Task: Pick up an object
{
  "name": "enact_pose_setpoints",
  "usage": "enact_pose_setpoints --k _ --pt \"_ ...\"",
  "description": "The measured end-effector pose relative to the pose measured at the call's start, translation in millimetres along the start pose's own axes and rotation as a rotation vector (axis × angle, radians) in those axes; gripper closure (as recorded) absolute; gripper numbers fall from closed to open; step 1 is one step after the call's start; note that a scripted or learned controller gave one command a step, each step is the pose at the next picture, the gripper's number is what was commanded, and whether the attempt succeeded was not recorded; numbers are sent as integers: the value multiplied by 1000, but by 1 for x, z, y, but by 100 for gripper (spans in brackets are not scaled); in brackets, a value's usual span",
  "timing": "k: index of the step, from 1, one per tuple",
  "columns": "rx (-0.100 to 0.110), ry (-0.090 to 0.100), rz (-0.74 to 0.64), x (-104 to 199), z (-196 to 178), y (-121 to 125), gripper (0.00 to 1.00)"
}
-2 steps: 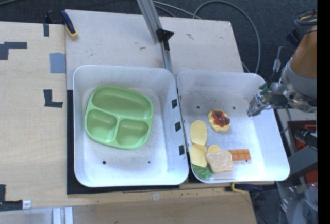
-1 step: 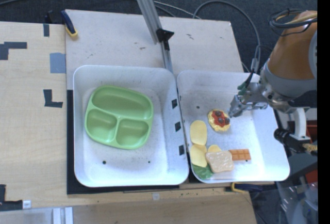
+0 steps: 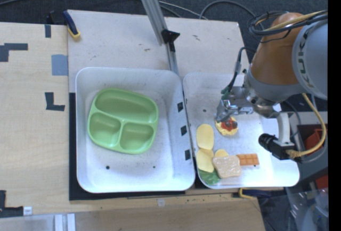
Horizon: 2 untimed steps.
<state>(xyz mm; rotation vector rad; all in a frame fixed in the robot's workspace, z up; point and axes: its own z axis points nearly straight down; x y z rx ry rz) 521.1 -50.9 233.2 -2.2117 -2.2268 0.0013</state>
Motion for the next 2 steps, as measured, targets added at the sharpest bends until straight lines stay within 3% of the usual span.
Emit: enact_pose_setpoints --k 2 --pt "1 -1 -1 102 10 1 100"
